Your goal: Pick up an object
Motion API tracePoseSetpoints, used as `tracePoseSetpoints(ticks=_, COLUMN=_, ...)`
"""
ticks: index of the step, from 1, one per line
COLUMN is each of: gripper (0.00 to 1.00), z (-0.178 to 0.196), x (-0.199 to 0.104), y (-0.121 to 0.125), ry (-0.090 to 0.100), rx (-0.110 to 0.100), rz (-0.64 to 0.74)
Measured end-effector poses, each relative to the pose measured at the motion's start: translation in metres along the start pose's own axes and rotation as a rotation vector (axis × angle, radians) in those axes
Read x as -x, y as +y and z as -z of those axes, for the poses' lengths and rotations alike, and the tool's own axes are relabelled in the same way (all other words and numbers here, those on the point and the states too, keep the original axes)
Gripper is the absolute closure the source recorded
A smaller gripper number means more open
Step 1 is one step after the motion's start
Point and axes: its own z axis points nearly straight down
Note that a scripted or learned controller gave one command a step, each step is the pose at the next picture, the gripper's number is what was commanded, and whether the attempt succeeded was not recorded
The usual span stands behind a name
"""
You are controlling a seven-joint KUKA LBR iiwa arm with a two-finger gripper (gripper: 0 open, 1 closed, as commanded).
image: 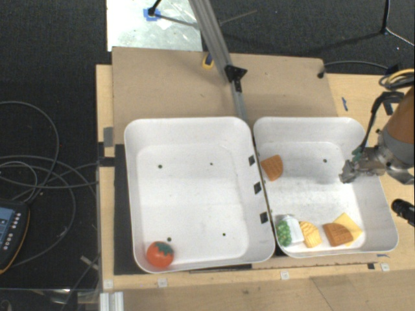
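Note:
The gripper (pixel 351 171) hangs at the right edge of the right bin (pixel 305 131), above its bare floor, with nothing visibly between its tips. An orange-brown piece (pixel 272 167) lies near the right bin's left wall. Along that bin's front edge lie a green and white item (pixel 286 230), a yellow wedge (pixel 310 234), a brown toast-like piece (pixel 336 234) and a yellow block (pixel 349 223). A red tomato (pixel 159 254) sits in the front left corner of the left bin (pixel 188 135).
The grey arm with its orange band (pixel 401 131) enters from the right over the bench. A metal pole (pixel 214 34) slants across the back toward the divide between the bins. Cables and a handheld pendant (pixel 10 229) lie on the floor at left.

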Motion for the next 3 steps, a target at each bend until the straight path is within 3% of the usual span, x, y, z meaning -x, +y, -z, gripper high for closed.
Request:
tracePoseSetpoints(ticks=2, gripper=1.0, z=0.099, x=-0.002, y=0.001, ry=-0.002, rx=0.004, rz=0.004)
tracePoseSetpoints(ticks=3, gripper=1.0, z=0.108, x=-0.051, y=-0.001, ry=0.003, rx=-0.002, rz=0.009)
